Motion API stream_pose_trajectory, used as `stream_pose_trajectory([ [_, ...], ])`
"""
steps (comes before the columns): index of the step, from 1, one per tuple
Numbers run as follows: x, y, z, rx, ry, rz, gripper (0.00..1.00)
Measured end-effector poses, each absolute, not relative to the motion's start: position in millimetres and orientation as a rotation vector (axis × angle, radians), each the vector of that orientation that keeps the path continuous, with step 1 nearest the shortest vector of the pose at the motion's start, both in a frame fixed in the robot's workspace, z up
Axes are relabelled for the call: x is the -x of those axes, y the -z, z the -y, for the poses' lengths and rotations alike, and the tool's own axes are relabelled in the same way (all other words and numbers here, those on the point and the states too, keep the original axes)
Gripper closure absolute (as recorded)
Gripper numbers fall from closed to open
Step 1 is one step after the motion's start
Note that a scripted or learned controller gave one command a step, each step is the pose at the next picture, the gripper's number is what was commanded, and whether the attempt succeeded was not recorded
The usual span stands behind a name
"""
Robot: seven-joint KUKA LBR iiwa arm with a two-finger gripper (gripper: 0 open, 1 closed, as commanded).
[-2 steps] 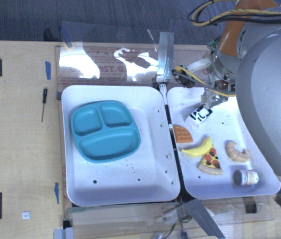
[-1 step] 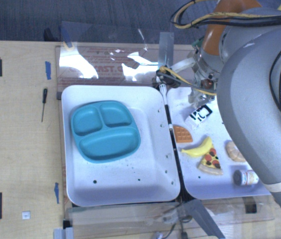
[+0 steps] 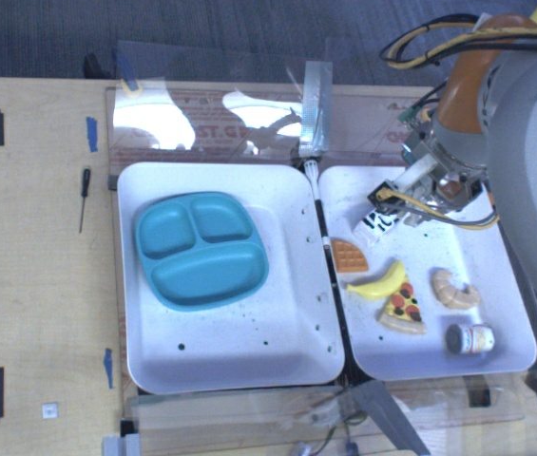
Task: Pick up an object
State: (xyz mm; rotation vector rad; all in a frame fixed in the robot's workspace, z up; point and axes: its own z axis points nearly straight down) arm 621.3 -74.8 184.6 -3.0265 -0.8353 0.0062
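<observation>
I see the gripper [image 3: 382,218] low over the back of the right bin [image 3: 520,350], just behind the toy waffle [image 3: 349,256]. From this slant I cannot tell how the pincer stands, and nothing shows in its grasp. The candidates lie in a loose cluster in the right bin: the waffle by the divider, the banana [image 3: 380,283] touching or nearly touching it, the pizza slice [image 3: 402,309] just beside the banana, the croissant [image 3: 454,290] and a small jar [image 3: 469,338] nearer the front. My worry is the crowding: I judge a descent on the waffle could clip the banana or pin the waffle against the bin wall, and flat pieces could slip out. The blue divided plate [image 3: 201,247] sits alone in the left bin [image 3: 154,369].
</observation>
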Motion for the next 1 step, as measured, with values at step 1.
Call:
stream_pose_trajectory([
  [1, -647.8, -184.2, 39.5, 3.08, -0.001, 0.615, 1.0],
])
